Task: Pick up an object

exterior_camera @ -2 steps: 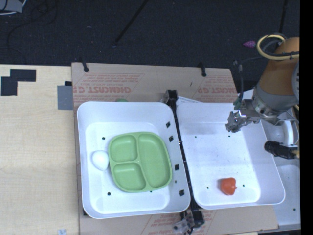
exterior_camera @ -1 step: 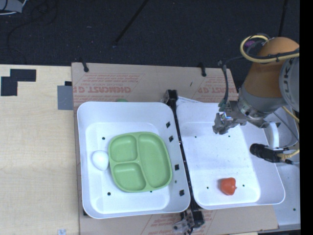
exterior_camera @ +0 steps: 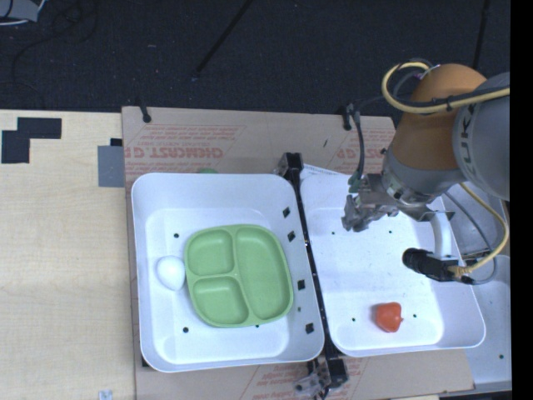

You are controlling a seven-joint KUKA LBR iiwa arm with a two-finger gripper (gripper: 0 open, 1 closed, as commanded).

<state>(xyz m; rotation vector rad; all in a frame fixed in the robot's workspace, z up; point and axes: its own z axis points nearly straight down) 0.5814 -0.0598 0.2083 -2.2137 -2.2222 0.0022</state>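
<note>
One gripper over rt bin, seemingly empty.

A pale wooden bench top is seen on the left, marked with black patches and a grey square. A sheet of brown printed cardboard is laid under the bins. Beyond the bench, a dark carpeted floor is crossed by loose cables.
</note>
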